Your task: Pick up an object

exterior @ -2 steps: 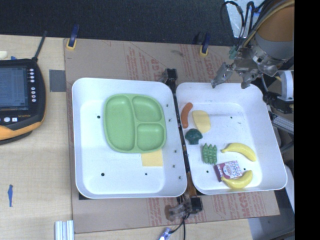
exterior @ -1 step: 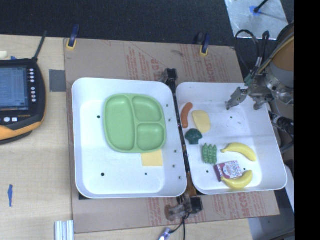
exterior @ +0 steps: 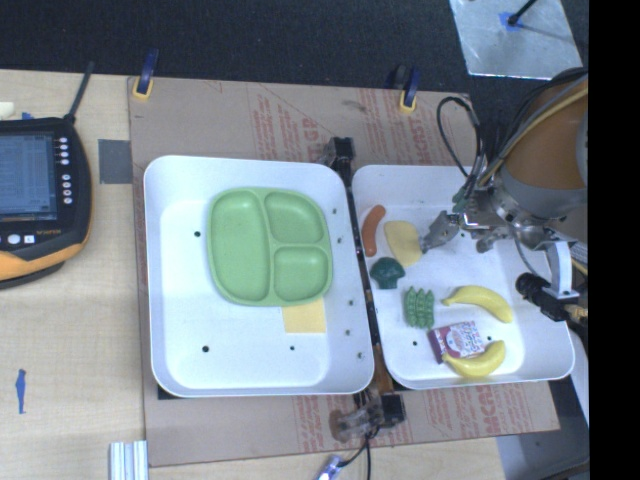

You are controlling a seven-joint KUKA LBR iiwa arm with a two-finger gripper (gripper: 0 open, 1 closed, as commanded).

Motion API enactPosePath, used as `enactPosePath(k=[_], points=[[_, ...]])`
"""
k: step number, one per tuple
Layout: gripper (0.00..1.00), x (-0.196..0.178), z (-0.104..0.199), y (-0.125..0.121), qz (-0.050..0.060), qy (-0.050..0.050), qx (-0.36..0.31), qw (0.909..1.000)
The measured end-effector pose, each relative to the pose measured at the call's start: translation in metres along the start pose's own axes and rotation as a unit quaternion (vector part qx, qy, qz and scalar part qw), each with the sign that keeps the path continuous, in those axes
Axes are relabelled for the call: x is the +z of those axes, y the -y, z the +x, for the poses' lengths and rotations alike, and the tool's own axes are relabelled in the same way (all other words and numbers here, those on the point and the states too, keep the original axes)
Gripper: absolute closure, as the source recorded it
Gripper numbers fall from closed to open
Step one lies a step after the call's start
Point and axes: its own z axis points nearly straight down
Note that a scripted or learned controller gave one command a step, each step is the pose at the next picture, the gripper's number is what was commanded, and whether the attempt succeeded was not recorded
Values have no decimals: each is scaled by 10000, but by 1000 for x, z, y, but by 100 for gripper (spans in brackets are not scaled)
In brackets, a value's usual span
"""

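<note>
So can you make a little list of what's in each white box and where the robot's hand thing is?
left bin: green divided plate, yellow square by its lower edge
right bin: sausage, pale yellow piece, dark green lump, green block, two bananas, red packet
tool: over right bin, beside pale yellow piece

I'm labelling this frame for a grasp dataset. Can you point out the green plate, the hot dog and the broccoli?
Green plate (exterior: pixel 268 245): camera view, on the ridge where its three compartments meet.
Hot dog (exterior: pixel 372 226): camera view, middle of its length.
Broccoli (exterior: pixel 387 272): camera view, centre of its dark green head.
</note>
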Motion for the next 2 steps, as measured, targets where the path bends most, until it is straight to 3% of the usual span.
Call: enactPosePath(k=[1, 2], points=[[0, 63, 21, 60, -4, -5, 1, 10000], [100, 52, 20, 59, -1, 3, -14, 10000]])
